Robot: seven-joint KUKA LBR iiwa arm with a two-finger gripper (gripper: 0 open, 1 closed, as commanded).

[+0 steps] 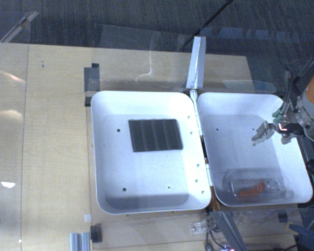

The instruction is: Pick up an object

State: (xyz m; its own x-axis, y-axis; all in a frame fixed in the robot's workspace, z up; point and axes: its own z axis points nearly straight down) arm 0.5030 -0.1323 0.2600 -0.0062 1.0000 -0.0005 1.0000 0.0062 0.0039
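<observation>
**Operator:** Where does the pick stand, and what is the target?

**Technician:** The gripper [276, 129] hangs over the right bin [225, 109], near its right wall, with nothing between its fingers. One finger [260, 133] reaches out toward the left; the other is hard to separate from the wrist body, so I cannot tell how wide the opening is. The only loose item in that bin is a clear bottle [254, 186] with something orange-red inside, lying on its side close to the front wall. The left bin [102, 150] holds just a dark ribbed mat [155, 135], lying flat.

**Operator:** How should the approach be made?

**Technician:** In my judgement:
1. Bring the gripper toward the front of the bin until it stands above the middle of the bottle.
2. Turn the wrist so the fingers close across the bottle's narrow width, not along its length.
3. Descend with the fingers spread, and keep clear of the front wall.

**Operator:** Risks?

**Technician:** A round, smooth bottle will probably roll or squirt out if gripped off-centre.
</observation>
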